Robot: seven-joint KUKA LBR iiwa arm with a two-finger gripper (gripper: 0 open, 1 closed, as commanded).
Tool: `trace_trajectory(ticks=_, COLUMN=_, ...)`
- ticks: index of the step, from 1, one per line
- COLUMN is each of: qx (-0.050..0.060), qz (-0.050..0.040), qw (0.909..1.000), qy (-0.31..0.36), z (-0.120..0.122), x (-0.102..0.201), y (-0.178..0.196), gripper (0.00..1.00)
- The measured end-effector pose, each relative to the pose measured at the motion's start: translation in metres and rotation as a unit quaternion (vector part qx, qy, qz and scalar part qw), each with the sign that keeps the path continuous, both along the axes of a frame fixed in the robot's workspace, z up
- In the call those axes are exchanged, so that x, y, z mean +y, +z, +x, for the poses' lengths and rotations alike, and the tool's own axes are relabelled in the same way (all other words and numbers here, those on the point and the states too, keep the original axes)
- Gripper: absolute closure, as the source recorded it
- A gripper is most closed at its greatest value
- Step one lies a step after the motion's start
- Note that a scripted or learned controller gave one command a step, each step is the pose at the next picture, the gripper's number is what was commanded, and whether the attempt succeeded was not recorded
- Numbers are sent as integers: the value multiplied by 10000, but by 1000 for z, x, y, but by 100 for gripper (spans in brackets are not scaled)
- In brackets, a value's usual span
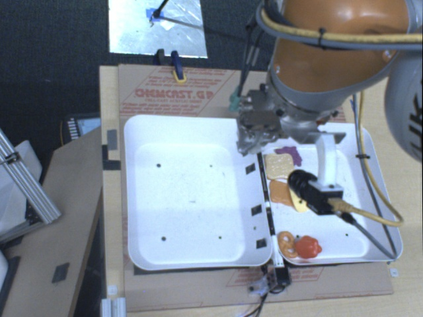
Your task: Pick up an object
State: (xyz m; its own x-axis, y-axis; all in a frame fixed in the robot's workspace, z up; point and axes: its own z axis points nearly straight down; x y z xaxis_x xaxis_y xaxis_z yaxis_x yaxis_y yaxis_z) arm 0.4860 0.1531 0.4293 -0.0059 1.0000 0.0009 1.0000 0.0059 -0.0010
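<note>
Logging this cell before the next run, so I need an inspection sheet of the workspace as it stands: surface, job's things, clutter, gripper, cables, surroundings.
Surface: two white bins side by side on a cardboard sheet; left bin shows bare floor with a few dark specks.
Job's things: in the right bin, a tan waffle-like square, a purple piece, an orange-yellow piece, a pretzel beside a red piece.
Clutter: nothing seen.
Gripper: gripper hangs over the right bin's back left corner; nothing seen held.
Cables: yellow cable loops over the right bin.
Surroundings: shiny plate behind; aluminium bar at left.
</note>
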Motion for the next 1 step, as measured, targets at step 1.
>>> trace_trajectory(ticks=1, qx=-36, qz=-5, qw=10000, qy=-51, z=1, x=-61, y=28, gripper=100)
